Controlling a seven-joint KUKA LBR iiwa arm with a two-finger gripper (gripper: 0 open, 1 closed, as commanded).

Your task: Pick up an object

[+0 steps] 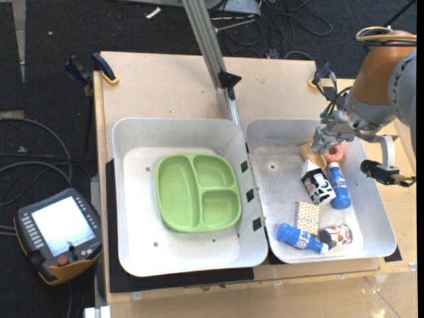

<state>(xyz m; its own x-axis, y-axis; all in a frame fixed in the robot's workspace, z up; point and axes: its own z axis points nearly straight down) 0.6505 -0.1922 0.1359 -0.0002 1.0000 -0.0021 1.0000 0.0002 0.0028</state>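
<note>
My gripper (322,142) hangs low over the far right part of the right bin (278,144), reaching in from the right. Its tip is right above a tan block (309,154) and a pink object (335,154). Just below lie a black-and-white bottle (317,183) and a blue bottle (338,188). Nearer the front edge rest a patterned card (307,216), a second blue bottle (300,237) and a small red-and-white can (336,235). I see nothing clearly held.
The left bin (132,144) holds a green divided plate (199,192). A metal pole (207,35) slants down to the bins' shared back edge. A teach pendant (56,234) lies left of the bench. Clamps sit at the bench's far corners.
</note>
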